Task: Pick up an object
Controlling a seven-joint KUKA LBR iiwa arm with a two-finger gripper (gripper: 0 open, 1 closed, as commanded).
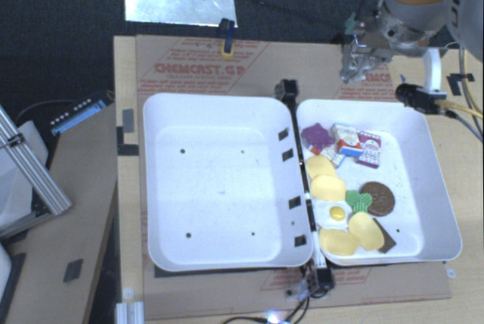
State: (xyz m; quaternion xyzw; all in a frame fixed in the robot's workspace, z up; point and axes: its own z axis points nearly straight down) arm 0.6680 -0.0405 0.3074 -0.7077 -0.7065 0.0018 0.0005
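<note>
Gripper (358, 66) parked up above the far edge of the right bin (431, 163), over bare cardboard, well apart from the toys; honestly can't tell how it's set from this angle. Everything grabbable piled along the right bin's left side: purple piece (318, 136), small boxes (357, 144), brown cookie (378, 198), fried egg (335, 213), yellow bits (327, 186). Left bin (219, 179) alongside, touching at the middle divider.

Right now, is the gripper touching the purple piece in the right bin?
Apart. The camera view shows the gripper above the bench beyond the right bin's far rim, with bare bin floor between it and the purple piece.
</note>
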